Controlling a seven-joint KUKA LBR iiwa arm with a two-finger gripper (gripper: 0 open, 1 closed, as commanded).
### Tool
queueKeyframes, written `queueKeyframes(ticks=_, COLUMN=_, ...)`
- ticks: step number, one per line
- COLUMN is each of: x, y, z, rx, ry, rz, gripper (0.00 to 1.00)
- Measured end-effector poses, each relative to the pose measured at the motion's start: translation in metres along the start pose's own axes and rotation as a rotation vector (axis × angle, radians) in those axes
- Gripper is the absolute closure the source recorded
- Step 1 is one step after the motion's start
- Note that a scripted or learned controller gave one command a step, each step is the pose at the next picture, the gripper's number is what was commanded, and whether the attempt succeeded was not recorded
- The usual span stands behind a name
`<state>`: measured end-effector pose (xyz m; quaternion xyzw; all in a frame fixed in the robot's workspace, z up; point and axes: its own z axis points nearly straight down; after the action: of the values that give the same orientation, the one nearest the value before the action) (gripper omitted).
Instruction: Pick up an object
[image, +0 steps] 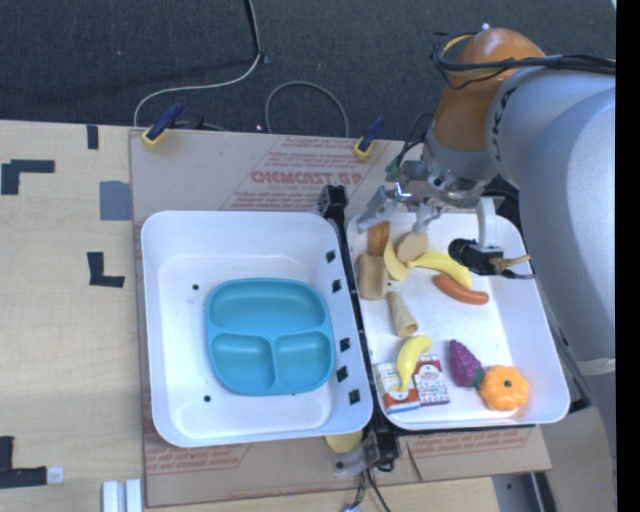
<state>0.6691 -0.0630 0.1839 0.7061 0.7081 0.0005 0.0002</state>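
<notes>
Overhead, jaws (403, 207) spread, above bread slice (411, 245)

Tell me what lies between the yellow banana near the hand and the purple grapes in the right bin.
In the camera view, a reddish sausage lies between the banana and the grapes; below the sausage, bare white floor of the right bin runs down to the grapes.
</notes>
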Motion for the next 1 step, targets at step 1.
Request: queueKeyframes(ticks=1, x=-0.0346, y=-0.0029, z=0.0937, rx=0.009, ry=-0.001, rz=0.004, gripper=0.0)
